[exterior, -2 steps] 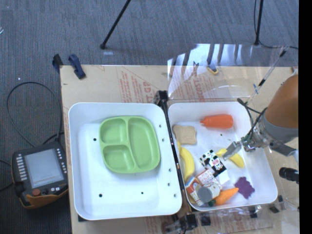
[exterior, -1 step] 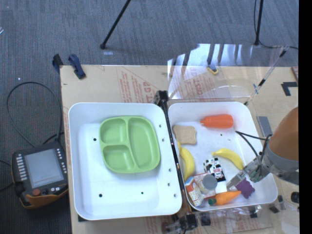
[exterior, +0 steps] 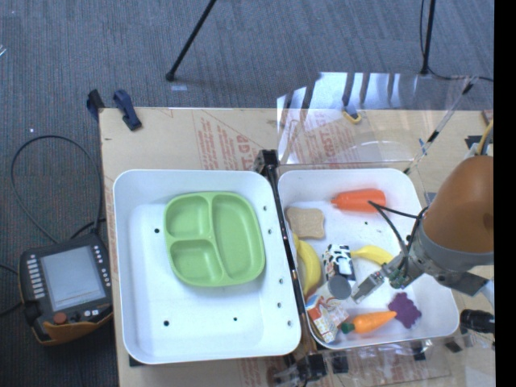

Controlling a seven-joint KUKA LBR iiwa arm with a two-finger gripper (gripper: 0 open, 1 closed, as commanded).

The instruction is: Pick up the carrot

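Brown surface (exterior: 185,139) carrying two white bins, all placed off the gripper (exterior: 367,286) here. Left bin (exterior: 145,297) well to its left, with a green divided plate (exterior: 214,238) inside. Right bin (exterior: 401,185) around and under it. Grey-and-orange arm (exterior: 458,216) coming in from its right. Banana (exterior: 308,266) just left of it, purple toy (exterior: 403,309) to its lower right. Carrot (exterior: 374,322) just below it, near the bin's front rim and apart from it. Long axis nearly sideways across the view, green stub pointing left, orange tip right and slightly up. Can't tell if gripper's released or clenched.
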